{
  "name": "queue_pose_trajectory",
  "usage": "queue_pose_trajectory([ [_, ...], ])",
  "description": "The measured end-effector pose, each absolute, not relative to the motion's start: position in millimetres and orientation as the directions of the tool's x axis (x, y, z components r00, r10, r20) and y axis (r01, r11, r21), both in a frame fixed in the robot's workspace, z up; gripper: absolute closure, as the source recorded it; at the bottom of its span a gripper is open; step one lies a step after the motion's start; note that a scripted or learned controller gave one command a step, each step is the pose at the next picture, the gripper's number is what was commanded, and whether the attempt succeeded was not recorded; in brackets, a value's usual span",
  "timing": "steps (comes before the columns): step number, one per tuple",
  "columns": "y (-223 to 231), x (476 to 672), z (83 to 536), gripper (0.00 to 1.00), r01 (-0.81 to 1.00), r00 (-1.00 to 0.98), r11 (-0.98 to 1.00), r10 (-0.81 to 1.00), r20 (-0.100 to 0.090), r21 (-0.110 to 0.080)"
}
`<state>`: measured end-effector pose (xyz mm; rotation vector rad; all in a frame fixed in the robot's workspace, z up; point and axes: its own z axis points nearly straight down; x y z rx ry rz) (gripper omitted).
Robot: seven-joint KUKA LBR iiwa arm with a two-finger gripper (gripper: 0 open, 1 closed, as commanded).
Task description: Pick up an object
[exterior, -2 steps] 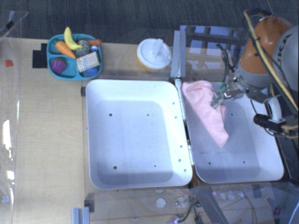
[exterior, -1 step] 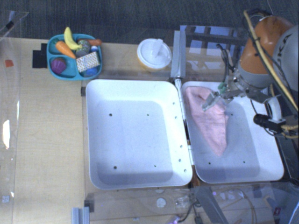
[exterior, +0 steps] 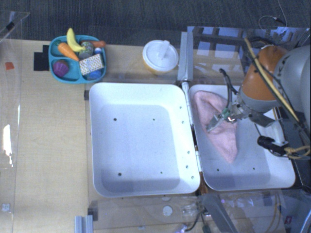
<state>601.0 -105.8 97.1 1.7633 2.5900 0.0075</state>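
Hand hanging low over the pink cloth in the right bin; can't tell if clenched or released. Maybe pinching only a thin fold, so slipping loose or dragging along on the way up.

Open floor in the left bin, crowded ground in the right.

We see the left bin with its whole floor free for a pass from above. In the right bin, a pink cloth covers the left part, and the arm with its hand hangs over that cloth; the lower floor stays bare. On the worktop, a blue tray and a white lidded cup stand behind the bins.
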Motion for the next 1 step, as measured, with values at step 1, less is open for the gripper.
queue_pose_trajectory([
  [1, -89.7, 635.3, 91.0, 0.00, 0.966, -0.257, 0.257, 0.966, -0.006, 0.014],
])
